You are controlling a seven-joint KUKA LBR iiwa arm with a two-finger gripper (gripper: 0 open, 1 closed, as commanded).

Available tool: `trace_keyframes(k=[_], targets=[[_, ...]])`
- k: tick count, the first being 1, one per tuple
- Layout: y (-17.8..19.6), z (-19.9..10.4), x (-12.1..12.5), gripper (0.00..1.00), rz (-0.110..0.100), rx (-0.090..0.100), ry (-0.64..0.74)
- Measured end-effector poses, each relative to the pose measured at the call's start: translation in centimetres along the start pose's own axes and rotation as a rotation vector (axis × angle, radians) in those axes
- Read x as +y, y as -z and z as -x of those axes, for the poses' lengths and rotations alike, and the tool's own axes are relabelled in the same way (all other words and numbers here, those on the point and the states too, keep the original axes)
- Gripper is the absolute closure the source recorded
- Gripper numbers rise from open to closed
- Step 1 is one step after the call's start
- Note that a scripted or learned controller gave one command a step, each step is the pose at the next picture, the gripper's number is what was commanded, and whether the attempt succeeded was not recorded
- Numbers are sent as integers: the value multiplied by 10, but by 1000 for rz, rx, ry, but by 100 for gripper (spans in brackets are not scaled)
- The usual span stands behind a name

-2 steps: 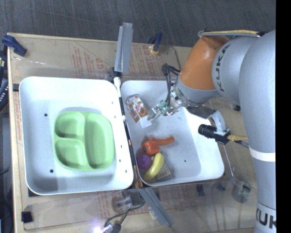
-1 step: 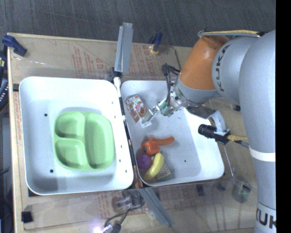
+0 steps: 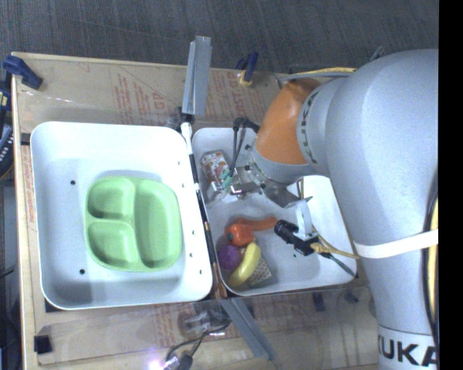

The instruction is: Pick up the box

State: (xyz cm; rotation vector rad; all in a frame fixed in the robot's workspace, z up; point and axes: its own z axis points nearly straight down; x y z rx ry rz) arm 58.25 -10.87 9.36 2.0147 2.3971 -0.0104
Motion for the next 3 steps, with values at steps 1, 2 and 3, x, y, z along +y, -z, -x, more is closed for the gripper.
trace_keyframes(k=[1, 2, 3], targets=[[0, 8, 73, 0, 0, 5, -142], [137, 51, 43, 0, -1, 12, -14], [-2, 2, 1, 0, -5, 5, -16]])
